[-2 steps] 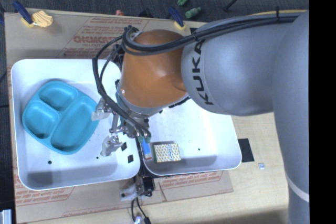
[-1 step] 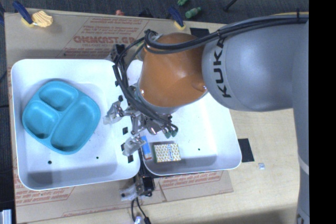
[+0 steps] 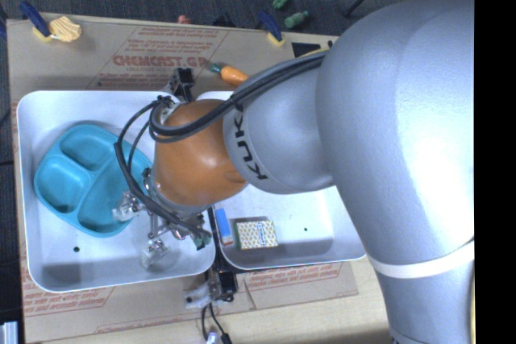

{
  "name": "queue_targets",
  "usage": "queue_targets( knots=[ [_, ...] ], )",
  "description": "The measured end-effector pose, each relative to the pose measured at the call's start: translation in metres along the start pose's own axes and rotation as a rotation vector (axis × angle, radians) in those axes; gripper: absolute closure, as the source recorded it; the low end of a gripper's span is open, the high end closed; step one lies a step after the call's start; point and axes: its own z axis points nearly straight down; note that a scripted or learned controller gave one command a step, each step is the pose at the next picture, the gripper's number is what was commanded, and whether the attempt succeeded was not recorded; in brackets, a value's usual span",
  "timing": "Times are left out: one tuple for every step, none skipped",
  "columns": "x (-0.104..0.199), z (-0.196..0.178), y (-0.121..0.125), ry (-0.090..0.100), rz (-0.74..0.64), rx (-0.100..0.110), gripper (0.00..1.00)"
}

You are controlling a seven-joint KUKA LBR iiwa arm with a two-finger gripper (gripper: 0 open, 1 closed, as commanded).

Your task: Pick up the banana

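My gripper (image 3: 159,240) hangs low over the front right part of the left bin (image 3: 48,274), just right of a blue divided plate (image 3: 81,181). Its metal parts and cables blur together from above. The orange band (image 3: 193,153) and the grey arm (image 3: 379,133) cover most of the right bin (image 3: 322,250) and whatever lies beneath them.
At the front of the right bin lie a small patterned box (image 3: 256,234) and a blue item (image 3: 223,227). An orange carrot-like piece (image 3: 234,75) rests on the cardboard behind the bins. A yellow-tipped clamp (image 3: 63,30) sits at the far left corner.
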Motion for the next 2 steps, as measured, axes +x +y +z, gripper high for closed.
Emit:
queue_targets(
  knots=[
    [-0.005, -0.012, 0.000, -0.020, 0.000, 0.000, 1.00],
    [-0.071, 0.005, 0.013, 0.042, 0.405, 0.003, 1.00]
  ],
)
